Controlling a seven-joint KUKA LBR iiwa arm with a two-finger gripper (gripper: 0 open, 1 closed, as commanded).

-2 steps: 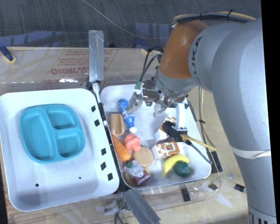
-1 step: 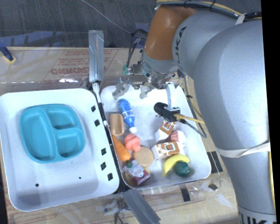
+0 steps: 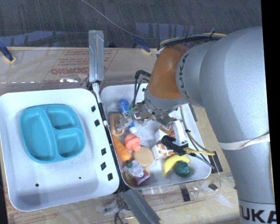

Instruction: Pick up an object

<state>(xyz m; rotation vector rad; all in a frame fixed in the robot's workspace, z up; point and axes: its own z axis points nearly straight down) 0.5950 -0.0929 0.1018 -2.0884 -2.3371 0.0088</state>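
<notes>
The right bin (image 3: pixel 111 94) holds several small toy foods: a pink piece (image 3: pixel 132 142), an orange carrot (image 3: pixel 123 151), a tan round piece (image 3: pixel 144 156), a yellow banana (image 3: pixel 168 165), a dark green piece (image 3: pixel 182 169), a dark red packet (image 3: pixel 137 172) and a blue item (image 3: pixel 124 105). My gripper (image 3: pixel 139 113) is low over the bin's upper middle, beside the blue item and above the pink piece. The orange band and grey wrist hide much of it. I see nothing held between the fingers.
In the left bin (image 3: pixel 50 192) lies a turquoise divided tray (image 3: pixel 52 131). A grey divider bar (image 3: pixel 96 59) runs between the bins. Cables (image 3: pixel 195 150) trail along the right bin's right side. The big grey arm (image 3: pixel 234 93) covers the right of the bench.
</notes>
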